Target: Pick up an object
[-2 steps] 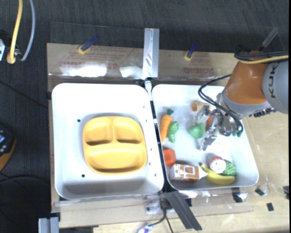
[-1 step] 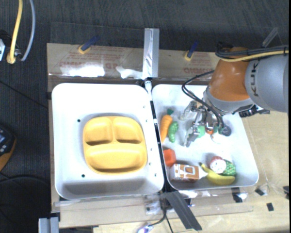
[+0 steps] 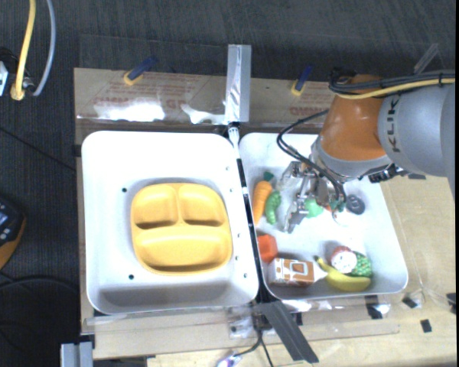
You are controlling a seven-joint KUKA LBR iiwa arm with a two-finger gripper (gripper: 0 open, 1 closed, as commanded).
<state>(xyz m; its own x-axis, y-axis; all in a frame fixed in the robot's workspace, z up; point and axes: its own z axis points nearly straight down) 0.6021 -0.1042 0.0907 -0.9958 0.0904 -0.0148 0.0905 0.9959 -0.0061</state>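
My gripper (image 3: pixel 312 205) is low in the right bin (image 3: pixel 390 235), under the orange band of the arm. It is open, its fingers (image 3: pixel 293 216) spread apart. A small green object (image 3: pixel 314 208) lies between them on the bin floor. Just left of the gripper are an orange carrot (image 3: pixel 260 198) and a green vegetable (image 3: pixel 272 207). Along the front of the bin lie a red-orange piece (image 3: pixel 267 245), a small printed carton (image 3: pixel 292 271), a banana (image 3: pixel 346 282), a red and white item (image 3: pixel 342 260) and a green leafy piece (image 3: pixel 362 265).
A yellow divided tray (image 3: pixel 182 228) lies in the left bin (image 3: pixel 107 167). A dark round part (image 3: pixel 356 203) sits right of the gripper. A divider wall (image 3: pixel 243 205) separates the bins. Cables run over the arm at the top right.
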